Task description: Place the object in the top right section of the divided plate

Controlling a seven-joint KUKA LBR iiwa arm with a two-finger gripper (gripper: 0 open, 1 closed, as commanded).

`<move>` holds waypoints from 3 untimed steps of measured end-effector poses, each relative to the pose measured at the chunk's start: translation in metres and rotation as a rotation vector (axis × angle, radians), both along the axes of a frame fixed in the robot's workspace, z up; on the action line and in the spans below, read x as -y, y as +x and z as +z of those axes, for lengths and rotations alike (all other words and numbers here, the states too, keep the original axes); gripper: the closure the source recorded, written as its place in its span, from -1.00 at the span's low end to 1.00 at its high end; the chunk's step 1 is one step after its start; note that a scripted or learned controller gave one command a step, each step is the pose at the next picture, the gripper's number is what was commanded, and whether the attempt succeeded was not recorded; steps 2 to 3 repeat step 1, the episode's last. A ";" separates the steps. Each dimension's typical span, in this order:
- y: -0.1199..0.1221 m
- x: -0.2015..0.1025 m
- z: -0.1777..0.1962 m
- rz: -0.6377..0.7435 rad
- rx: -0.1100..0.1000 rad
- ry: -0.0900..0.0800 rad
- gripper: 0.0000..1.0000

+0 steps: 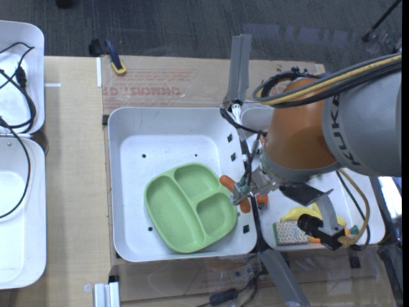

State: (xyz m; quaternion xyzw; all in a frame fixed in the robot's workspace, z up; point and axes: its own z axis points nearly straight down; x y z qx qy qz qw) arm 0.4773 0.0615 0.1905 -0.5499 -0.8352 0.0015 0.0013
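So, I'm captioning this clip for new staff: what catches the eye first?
The bulky grey and orange arm reaching in from the right stands out most. Next, the green divided plate in the left bin, with a small orange object at its right rim, by the gripper.

I see a pale green plate point(190, 207) in a white bin point(167, 138), an orange object point(227, 183), and a yellow-and-green sponge point(291, 232).

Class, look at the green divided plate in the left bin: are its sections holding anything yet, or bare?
Bare. All three sections of the green divided plate show plain green; the orange object sits just off its right rim, by the end effector.
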 end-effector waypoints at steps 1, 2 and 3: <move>0.000 0.000 0.000 0.000 0.000 0.000 -1.00; 0.000 0.000 0.000 0.000 0.000 0.000 -1.00; 0.000 0.000 0.000 0.000 0.000 0.000 -1.00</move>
